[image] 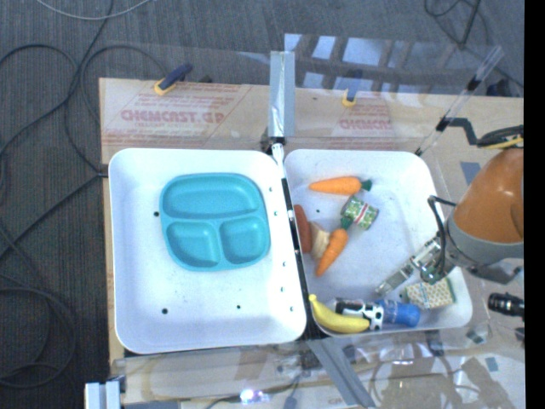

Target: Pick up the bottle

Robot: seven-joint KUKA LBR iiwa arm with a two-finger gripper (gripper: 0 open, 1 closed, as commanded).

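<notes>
The job has not got far yet. The small bottle with a blue end and a black and white middle (385, 314) lies on its side at the front edge of the right white bin (426, 177). Nothing is lifting it.

The silver 2-finger tool (398, 281) on the grey and orange arm (490, 203) is low in that same bin, just above and to the right of the bottle. It points down and to the left. I cannot tell if it is spread or pressed together, and I see nothing in it. What is left is to get around the bottle, squeeze it and lift it.

Things are crowded there. A yellow banana (332, 316) touches the bottle's left end. A speckled flat square thing (430, 293) lies just beside the bottle on the right. The bin wall is right behind it, so I think there is little room.

Farther back lie 2 orange carrots (339, 185) (332, 251), a small green and white packet (358, 214) and a red sausage (303, 225). The left white bin (136, 313) holds a blue tray with 3 parts (216, 219).
</notes>
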